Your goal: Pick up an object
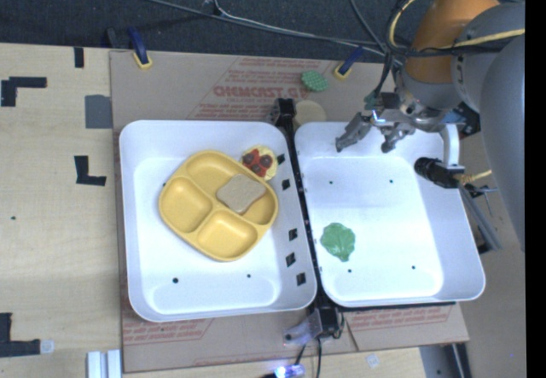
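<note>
The gripper (369, 137) is hovering open and empty at upper right; the lettuce (338, 241) is lying well below it in the right bin (444, 265).

The claw (368, 135) hangs over the far edge of the right bin (444, 231), fingers spread with nothing between them. A green leafy object (338, 241) lies in that bin, nearer its left wall. Left of the right bin, the left bin (145, 223) holds a yellow divided plate (192, 206) carrying a tan slice (240, 193).
</note>
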